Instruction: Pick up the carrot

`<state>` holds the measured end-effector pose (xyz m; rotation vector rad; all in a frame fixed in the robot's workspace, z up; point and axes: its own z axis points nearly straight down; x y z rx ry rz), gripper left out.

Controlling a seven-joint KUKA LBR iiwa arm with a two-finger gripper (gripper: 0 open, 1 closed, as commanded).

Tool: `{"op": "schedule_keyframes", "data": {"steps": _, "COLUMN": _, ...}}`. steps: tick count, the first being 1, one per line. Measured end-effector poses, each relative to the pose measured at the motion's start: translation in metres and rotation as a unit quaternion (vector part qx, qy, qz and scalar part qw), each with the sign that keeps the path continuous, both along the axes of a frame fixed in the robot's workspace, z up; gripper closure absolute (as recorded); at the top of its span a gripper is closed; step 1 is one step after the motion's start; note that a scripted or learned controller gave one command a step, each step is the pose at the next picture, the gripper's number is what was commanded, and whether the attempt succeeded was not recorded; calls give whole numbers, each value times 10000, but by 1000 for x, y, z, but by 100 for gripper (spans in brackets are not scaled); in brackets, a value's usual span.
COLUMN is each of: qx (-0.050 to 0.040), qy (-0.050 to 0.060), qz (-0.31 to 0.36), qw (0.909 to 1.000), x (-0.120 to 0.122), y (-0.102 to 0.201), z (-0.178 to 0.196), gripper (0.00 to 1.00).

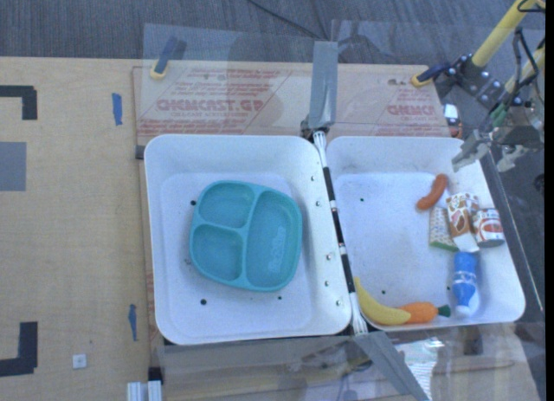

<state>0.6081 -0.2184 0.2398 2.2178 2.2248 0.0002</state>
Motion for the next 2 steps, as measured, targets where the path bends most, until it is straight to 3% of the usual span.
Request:
{"op": "schedule_keyframes", "data": {"steps": 1, "qx": -1, "qy": -2, "qz": 717, "qw": 9974, "x": -33, "y": 9, "z": -66, "gripper": 0}}
{"op": "schedule_keyframes", "data": {"steps": 2, "qx": 3, "qy": 0, "qz": 834, "qw": 9965, "x": -74, "y": 36, "z": -59, "gripper": 0}}
